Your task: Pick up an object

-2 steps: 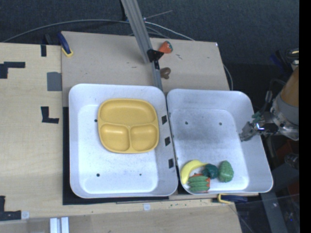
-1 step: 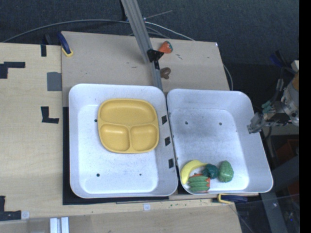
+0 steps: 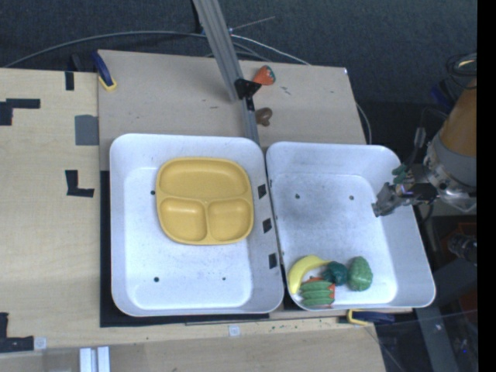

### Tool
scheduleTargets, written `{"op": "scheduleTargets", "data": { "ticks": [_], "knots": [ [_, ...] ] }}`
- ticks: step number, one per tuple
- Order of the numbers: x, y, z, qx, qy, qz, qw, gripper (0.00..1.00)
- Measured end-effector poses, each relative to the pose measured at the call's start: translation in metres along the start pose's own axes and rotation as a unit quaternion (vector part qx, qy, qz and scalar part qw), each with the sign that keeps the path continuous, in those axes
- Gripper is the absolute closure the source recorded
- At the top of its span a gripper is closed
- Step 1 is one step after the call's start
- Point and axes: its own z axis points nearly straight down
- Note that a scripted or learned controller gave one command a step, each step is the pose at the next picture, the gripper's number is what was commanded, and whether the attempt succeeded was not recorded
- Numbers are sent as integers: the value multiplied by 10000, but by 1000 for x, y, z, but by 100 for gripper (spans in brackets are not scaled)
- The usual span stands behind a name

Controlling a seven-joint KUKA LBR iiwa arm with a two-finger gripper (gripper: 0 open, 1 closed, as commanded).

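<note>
Toy food lies huddled in the near corner of the right bin (image 3: 310, 169): a yellow banana (image 3: 303, 269), a dark teal piece (image 3: 336, 272), a green bumpy vegetable (image 3: 359, 273) and a green-and-red piece (image 3: 317, 291). My gripper (image 3: 387, 202) hangs over the bin's right rim, well above and to the right of that pile. Nothing shows between its tips. The grey arm with its orange band (image 3: 459, 134) enters from the right.
A yellow divided plate (image 3: 204, 200) sits in the left bin (image 3: 132, 231). A slanted grey pole (image 3: 218, 37) with a clamp crosses the bench behind the bins. An orange-and-green object (image 3: 265, 74) and a brown one (image 3: 263, 116) lie on the bench.
</note>
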Motion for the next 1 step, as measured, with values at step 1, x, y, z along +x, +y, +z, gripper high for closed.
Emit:
{"op": "scheduleTargets", "data": {
  "ticks": [1],
  "knots": [
    [64,4,7,7,6,-11,10000,100]
  ]
}}
